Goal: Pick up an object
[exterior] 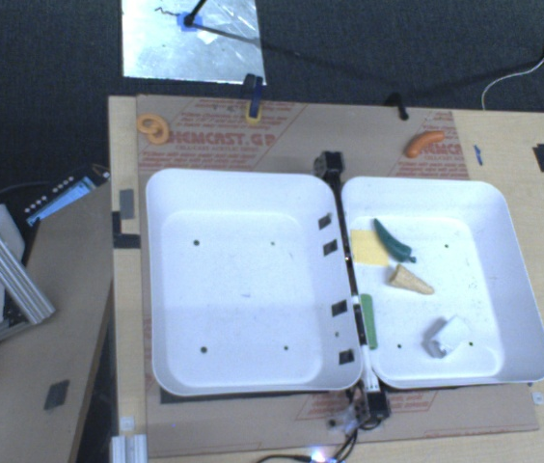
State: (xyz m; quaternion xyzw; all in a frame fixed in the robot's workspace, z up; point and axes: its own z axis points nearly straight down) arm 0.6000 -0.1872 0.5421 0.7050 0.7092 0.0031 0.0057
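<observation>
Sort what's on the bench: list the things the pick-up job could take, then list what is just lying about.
For the job, all in the right bin:
yellow flat piece
dark green piece
tan cone
green stick
white-grey item

Lying about, outside the bins:
orange ring
orange sausage-shaped item
yellow-blue clamp

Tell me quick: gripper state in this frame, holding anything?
Gripper: state cannot be told from the camera view. The dark green curved piece and tan cone-shaped piece lie loose in the right white bin.
</observation>
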